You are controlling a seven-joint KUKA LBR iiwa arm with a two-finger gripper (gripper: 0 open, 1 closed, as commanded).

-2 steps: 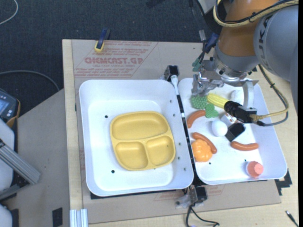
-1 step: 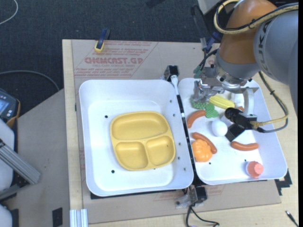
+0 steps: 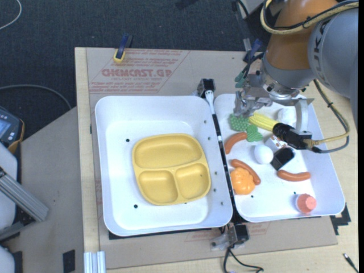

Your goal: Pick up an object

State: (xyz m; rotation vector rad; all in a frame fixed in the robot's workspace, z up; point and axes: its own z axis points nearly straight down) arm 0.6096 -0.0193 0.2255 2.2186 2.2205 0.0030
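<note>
The gripper (image 3: 248, 108) is down in the right bin (image 3: 324, 178), just above the green toy (image 3: 239, 122) by the corn (image 3: 263, 121). I cannot tell if it is holding anything.

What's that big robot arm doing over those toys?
The grey and orange robot arm's gripper is down in the right white bin, at its far end, just above a green toy vegetable and a yellow toy corn cob. Nothing looks lifted yet. The left white bin holds a yellow divided plastic tray.
</note>
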